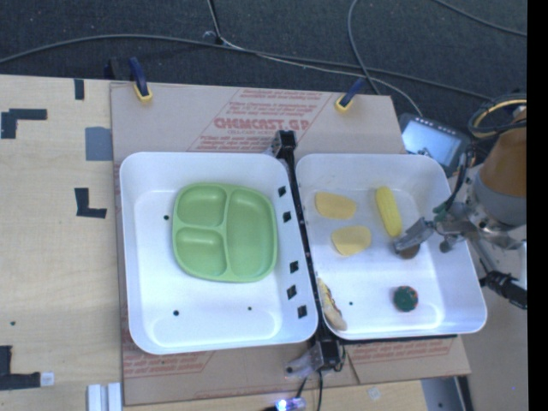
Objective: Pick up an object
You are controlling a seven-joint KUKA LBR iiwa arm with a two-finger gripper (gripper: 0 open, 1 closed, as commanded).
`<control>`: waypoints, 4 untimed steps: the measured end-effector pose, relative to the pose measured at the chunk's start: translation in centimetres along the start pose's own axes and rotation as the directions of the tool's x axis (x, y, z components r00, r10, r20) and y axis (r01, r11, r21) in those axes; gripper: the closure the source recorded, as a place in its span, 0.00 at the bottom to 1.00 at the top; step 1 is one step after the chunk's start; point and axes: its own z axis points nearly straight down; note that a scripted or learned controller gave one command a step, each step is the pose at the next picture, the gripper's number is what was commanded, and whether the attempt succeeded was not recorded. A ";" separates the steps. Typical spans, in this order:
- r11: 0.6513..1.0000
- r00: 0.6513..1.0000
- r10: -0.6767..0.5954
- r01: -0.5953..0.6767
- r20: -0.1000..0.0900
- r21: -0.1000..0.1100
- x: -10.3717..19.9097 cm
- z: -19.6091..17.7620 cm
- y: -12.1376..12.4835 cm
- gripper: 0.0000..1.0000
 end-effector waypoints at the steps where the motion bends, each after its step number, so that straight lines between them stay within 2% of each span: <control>1: 1.000 1.000 -0.002 0.002 -0.001 0.000 1.1 5.8 -0.3 0.00; 2: 1.000 1.000 -0.002 0.002 0.000 -0.004 1.0 4.5 -0.2 1.00; 4: 1.000 1.000 -0.002 0.002 0.003 -0.010 1.3 -4.3 0.8 1.00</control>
